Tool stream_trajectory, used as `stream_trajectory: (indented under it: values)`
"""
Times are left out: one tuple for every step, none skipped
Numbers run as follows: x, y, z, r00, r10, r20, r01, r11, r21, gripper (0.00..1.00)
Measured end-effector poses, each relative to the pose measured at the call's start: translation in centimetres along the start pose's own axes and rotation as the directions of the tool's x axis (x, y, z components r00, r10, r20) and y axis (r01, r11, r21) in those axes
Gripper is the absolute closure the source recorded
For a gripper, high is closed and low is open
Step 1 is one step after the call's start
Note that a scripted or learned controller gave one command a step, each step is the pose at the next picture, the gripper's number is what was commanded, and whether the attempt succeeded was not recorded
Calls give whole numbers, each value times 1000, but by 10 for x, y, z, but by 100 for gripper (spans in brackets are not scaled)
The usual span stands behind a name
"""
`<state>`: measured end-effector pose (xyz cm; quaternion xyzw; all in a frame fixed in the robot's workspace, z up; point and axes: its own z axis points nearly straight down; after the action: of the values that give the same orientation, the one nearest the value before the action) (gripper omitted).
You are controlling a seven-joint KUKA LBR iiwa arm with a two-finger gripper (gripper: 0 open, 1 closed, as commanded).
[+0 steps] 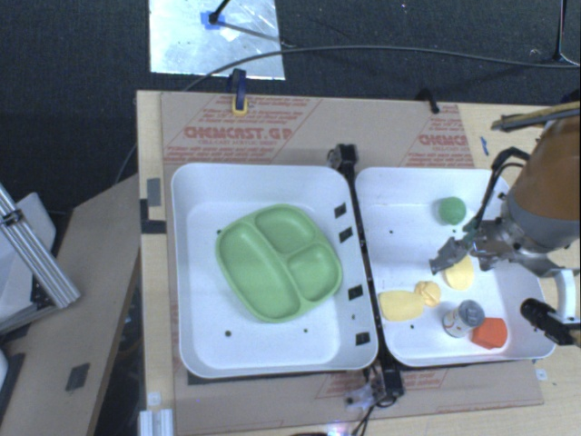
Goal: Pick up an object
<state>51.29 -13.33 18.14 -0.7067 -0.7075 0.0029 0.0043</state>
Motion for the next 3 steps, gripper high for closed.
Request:
stream_trajectory:
  values:
    - [0, 3, -5, 1000, -3, 2, 3, 1000, -11, 0]
    - [-1, 4, 36, 1000, 0, 1, 0, 1000, -8, 0]
    - [-6, -3, 85, 1000, 0, 1, 0, 1000, -7, 0]
